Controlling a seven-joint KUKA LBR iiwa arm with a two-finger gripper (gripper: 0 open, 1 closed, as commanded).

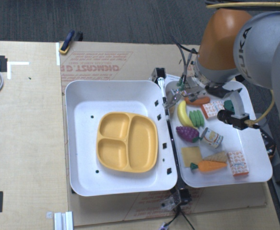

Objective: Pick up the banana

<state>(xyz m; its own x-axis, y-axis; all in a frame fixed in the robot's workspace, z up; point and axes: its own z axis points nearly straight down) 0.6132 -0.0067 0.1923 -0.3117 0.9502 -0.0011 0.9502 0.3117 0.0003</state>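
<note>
Gripper point(178, 94) low over right bin point(255, 171), at the far-left corner.
Banana point(182, 114) lies just below the jaws, not gripped; can't tell jaw state.

**Where things sit across my two bins**

I see two bins side by side. The left bin point(77, 143) holds a three-compartment tray point(128, 142) at its middle. In the right bin point(255, 169), the banana point(182, 114) lies near the left wall, the grapes point(188, 133) just in front of it and the pea pod point(196, 118) just to its right. A small can point(211, 138) lies right of the grapes. At the front, a carrot point(208, 166) lies beside a carton point(237, 163). The gripper point(180, 94) hangs over the far left corner, behind the banana.
</note>
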